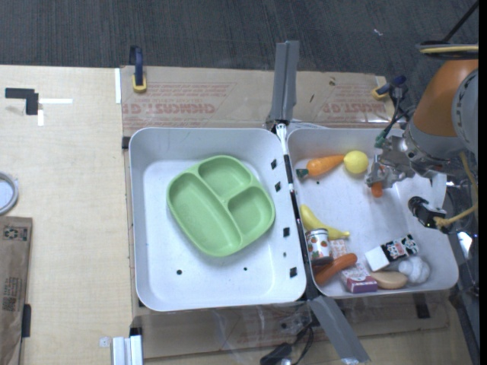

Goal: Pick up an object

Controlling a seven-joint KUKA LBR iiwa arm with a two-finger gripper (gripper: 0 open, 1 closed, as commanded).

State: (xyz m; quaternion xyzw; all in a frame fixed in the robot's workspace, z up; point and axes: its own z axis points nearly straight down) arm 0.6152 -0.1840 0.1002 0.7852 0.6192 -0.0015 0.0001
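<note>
Small orange object [377,191], held between the fingers of the gripper [378,179], raised over the right bin's [358,207] upper right area.

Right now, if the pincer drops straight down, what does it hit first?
Probably the small orange piece just under the pincer, on the right bin's floor; depth is hard to judge from this slant.

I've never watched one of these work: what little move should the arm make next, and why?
Probably lower a little. The two-finger gripper hangs over the right white bin, just beside the round yellow lemon and orange carrot, with something small and orange at its tip.
</note>
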